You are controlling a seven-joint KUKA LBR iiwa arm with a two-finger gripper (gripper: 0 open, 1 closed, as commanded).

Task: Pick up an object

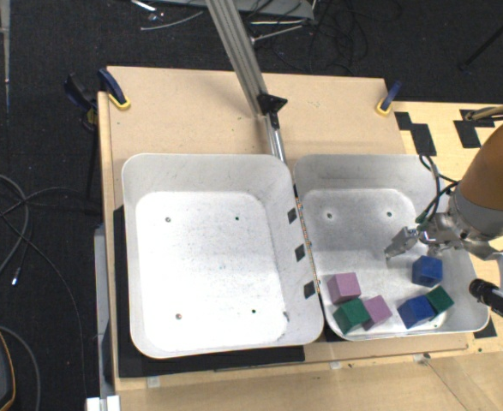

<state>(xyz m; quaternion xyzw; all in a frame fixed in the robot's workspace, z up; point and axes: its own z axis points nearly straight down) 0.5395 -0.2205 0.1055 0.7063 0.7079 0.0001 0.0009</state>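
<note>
Several small blocks lie in the right bin (354,178), toward its front. A blue block (427,271) sits closest to my gripper (403,243), just below and to the right of its tip. Two purple blocks (345,286) (377,308) and a dark green block (350,317) lie front centre. Another blue block (416,311) and a green block (440,299) rest by the front right corner. The gripper hangs low over the right side of this bin, pointing left, with nothing visibly held.
The left bin (140,229) stands beside the right one, their rims touching at the middle. A slanted metal pole (238,50) reaches down to the back of the bins. The arm's orange band (495,174) overhangs the right bin's edge.
</note>
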